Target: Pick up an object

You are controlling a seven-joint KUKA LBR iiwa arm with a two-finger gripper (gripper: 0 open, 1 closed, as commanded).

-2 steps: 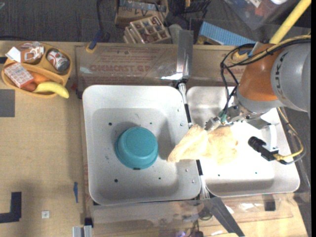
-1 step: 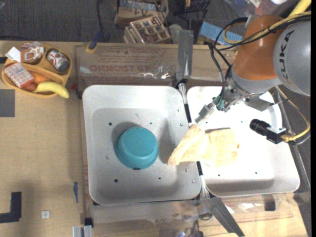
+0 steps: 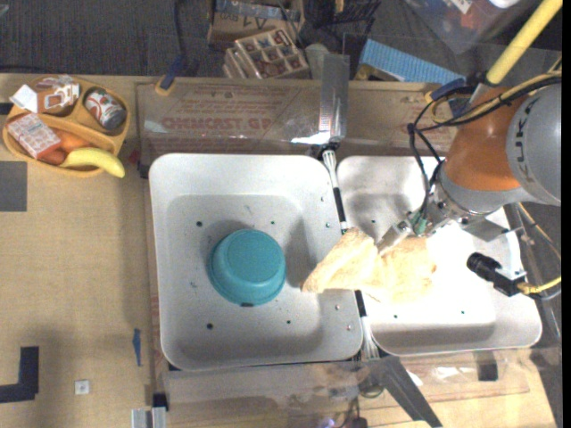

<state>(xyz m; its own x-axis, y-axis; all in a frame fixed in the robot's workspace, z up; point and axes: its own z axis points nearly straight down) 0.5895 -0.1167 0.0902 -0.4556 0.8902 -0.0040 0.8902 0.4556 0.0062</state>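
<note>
Arm (image 3: pixel 500 150) reaches into the right bin (image 3: pixel 464 328). Gripper (image 3: pixel 412 226) sits low at the cloth's (image 3: pixel 375 266) upper edge; grip state cannot be told. Yellow cloth drapes across the divider between both bins. Teal bowl (image 3: pixel 248 267) upside down in the left bin (image 3: pixel 223 185).

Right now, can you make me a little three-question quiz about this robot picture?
1. True or false: the teal bowl sits in the left bin.
2. The yellow cloth lies: A) all in the left bin, B) across the divider between both bins, C) on the bench.
3. Fill in: the band above the arm's wrist is ____.

Key: 1 true. 2 B. 3 orange; the gripper is just above the cloth.
</note>
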